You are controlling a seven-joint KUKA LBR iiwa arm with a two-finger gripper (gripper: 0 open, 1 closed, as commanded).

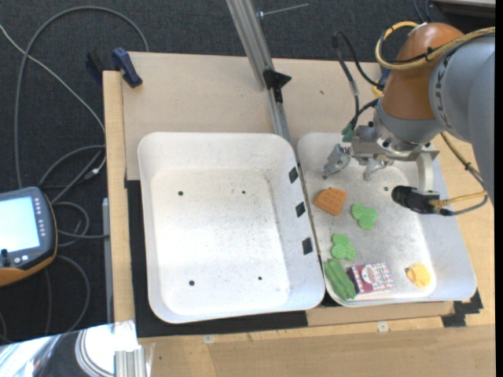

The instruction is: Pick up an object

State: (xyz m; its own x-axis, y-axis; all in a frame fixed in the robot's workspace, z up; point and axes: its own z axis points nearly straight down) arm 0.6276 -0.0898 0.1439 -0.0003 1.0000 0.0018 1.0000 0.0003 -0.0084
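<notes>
My gripper hangs over the far end of the right bin, its two fingers spread apart with nothing between them. Just below it, toward the bin's left wall, lies an orange waffle-shaped piece. A small green piece lies to that piece's right. Nearer the front are another green piece, a long green piece, a pink and white packet and a yellow piece.
The left bin stands beside the right one, with black clips along the shared edge. A slanted metal pole rises behind the bins. A blue clamp grips the bench's far left corner.
</notes>
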